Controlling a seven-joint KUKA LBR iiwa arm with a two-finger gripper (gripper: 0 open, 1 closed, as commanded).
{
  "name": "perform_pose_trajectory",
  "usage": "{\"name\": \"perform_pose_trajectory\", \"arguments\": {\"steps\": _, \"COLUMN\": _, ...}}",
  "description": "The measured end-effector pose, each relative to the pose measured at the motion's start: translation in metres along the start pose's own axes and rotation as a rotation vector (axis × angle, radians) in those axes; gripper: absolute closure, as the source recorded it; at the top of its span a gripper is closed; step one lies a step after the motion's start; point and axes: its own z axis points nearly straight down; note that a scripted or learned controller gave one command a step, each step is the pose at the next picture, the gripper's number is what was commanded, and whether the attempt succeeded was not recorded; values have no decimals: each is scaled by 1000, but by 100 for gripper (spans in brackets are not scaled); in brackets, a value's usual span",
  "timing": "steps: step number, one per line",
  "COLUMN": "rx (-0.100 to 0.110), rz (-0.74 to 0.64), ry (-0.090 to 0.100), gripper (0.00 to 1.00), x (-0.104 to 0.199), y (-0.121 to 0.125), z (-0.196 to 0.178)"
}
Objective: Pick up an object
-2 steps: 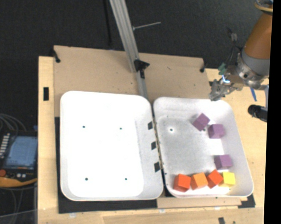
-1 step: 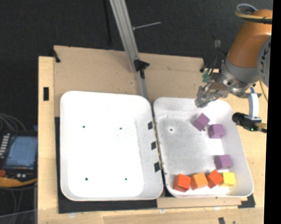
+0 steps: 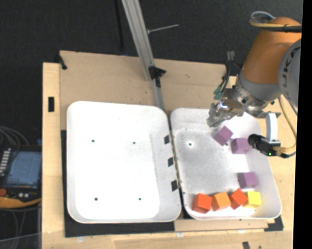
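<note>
1. Bins sit side by side on the bench: the left bin (image 3: 115, 161) in the middle of the frame, the right bin (image 3: 206, 165) toward the lower right.
2. Arm with the orange band (image 3: 267, 49) reaches in from the upper right of the frame, and the gripper (image 3: 218, 116) hangs over the upper part of the right bin.
3. Whether the claw is wide, narrow or clamped on anything I cannot tell; its tips are too small and blurred to read.
4. Just below the gripper lies a tilted purple block (image 3: 223, 134), close to the claw; contact cannot be made out.
5. A second purple block (image 3: 240, 145) lies just to its right, and a third purple block (image 3: 247, 179) sits lower down.
6. Along the lower edge of the right bin stand, left to right, a red-orange block (image 3: 202, 202), an orange block (image 3: 221, 200), a red block (image 3: 239, 198) and a yellow block (image 3: 254, 198), packed close in a row.
</note>
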Motion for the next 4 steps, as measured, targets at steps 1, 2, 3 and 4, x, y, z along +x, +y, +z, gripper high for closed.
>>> {"name": "perform_pose_trajectory", "arguments": {"steps": 1, "rx": -1, "rz": -2, "ry": 2, "gripper": 100, "x": 47, "y": -23, "z": -8}}
{"name": "perform_pose_trajectory", "arguments": {"steps": 2, "rx": 0, "rz": -3, "ry": 1, "gripper": 100, "x": 102, "y": -42, "z": -7}}
{"name": "perform_pose_trajectory", "arguments": {"steps": 3, "rx": 1, "rz": -2, "ry": 1, "gripper": 100, "x": 144, "y": -63, "z": -9}}
{"name": "perform_pose_trajectory", "arguments": {"steps": 4, "rx": 3, "rz": -2, "ry": 0, "gripper": 100, "x": 191, "y": -98, "z": 5}}
